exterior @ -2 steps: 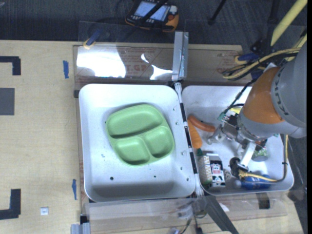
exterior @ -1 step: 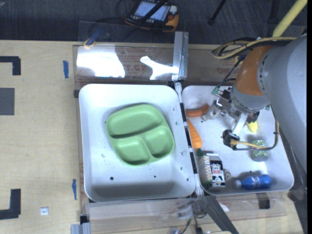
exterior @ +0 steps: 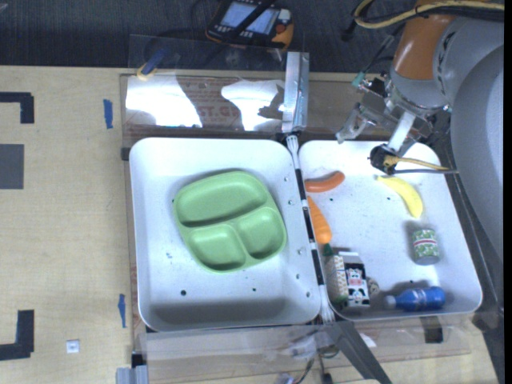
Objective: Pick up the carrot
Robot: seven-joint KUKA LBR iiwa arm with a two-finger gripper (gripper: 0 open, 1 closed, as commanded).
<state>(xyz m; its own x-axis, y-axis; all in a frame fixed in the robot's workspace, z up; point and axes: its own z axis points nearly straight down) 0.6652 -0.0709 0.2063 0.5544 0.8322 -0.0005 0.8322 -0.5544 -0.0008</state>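
So the carrot (exterior: pixel 320 223) lies against the left wall of the right bin (exterior: pixel 460 214), just below a hot dog (exterior: pixel 324 182). Hugging that wall probably makes it awkward to grab. Gripper (exterior: pixel 382 138) hovers over the bin's far edge near the banana (exterior: pixel 406 195), well apart from the carrot, and I can't tell how its jaws are set.

Carrot (exterior: pixel 320 223) along right bin (exterior: pixel 460 238) left wall; hand (exterior: pixel 376 138) above far edge.
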